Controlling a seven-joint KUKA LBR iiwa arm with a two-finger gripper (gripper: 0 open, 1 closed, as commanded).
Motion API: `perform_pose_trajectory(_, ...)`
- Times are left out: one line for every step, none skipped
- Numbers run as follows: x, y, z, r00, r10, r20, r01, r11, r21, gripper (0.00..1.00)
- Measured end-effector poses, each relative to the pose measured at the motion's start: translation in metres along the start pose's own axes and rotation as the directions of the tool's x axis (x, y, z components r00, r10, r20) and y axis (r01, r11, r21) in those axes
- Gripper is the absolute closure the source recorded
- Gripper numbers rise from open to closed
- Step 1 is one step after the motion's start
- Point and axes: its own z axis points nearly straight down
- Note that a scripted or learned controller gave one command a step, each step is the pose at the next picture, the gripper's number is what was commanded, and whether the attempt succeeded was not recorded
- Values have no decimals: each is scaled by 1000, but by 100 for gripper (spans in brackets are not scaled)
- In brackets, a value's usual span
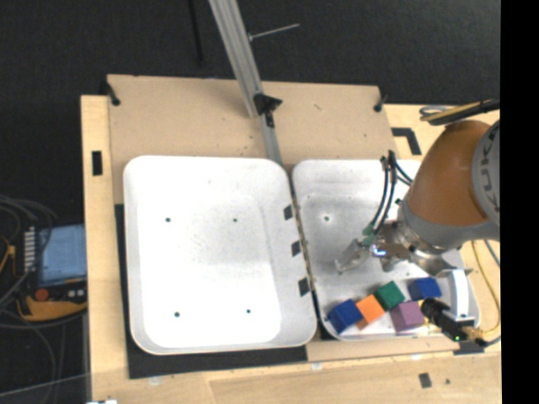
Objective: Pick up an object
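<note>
This looks like a robotics lab. A plywood surface [227,116] carries two white bins [210,251], an aluminium mast [240,45] rises behind, and loose cables [25,310] trail over dark carpet.

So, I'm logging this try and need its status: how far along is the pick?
Nothing looks picked yet. The blue cube, orange cube, green cube, purple cube and a second blue cube all lie in the right bin. The gripper hangs above that bin's floor, beside the cluster, with no cube between its fingers. Grasping and lifting remain.
</note>
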Motion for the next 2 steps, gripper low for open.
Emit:
perform_pose_trajectory(9, -3, 52, 1000, -1, -1, 1, 1000, 1, 0)
perform_pose_trajectory(9, 0, 38, 1000, 3, -2, -3, 1000, -10, 100)
